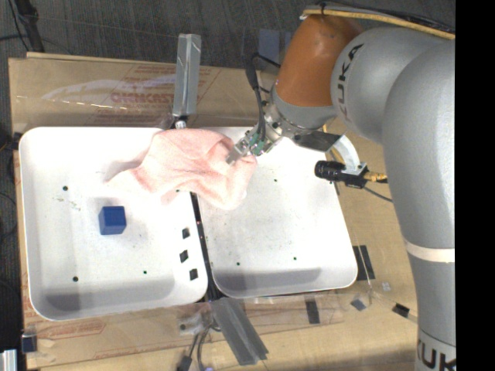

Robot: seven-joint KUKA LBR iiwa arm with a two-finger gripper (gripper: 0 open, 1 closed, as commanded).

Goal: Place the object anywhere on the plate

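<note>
Gripper (246, 147) at right edge of pink cloth (193, 166); cloth stretches leftward across bin divider; grip state unclear.

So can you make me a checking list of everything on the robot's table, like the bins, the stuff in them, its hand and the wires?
Surface: two white bins, left bin and right bin, side by side on brown board.
Job's things: pink cloth draped across the divide between the bins; blue cube in the left bin; no plate can be told.
Clutter: nothing seen.
Grippers: gripper at the cloth's right edge; fingers too small to judge.
Cables: black cable behind the wrist.
Surroundings: dark floor, grey post behind the bins.
</note>
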